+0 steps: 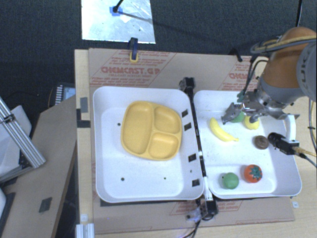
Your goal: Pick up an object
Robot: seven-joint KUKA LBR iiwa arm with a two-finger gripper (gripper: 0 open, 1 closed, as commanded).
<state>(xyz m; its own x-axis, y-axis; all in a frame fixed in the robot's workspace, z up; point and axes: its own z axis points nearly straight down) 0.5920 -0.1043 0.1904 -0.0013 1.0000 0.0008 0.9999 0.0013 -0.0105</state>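
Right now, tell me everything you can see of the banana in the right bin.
The banana is a small, smooth, bright yellow piece, plastic-looking, curved, lying flat on the floor of the right bin in its upper left part. It runs slantwise from upper left to lower right. Nothing visibly touches it but the bin floor. The gripper sits just above and to its right in the view, with no part of the banana in it.

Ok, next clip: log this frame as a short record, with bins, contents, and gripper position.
left bin: yellow divided plate
right bin: banana, green ball, orange-red fruit, brown round item, yellow-green item partly hidden by the gripper
gripper: over right bin's far end, by the banana
held object: none seen
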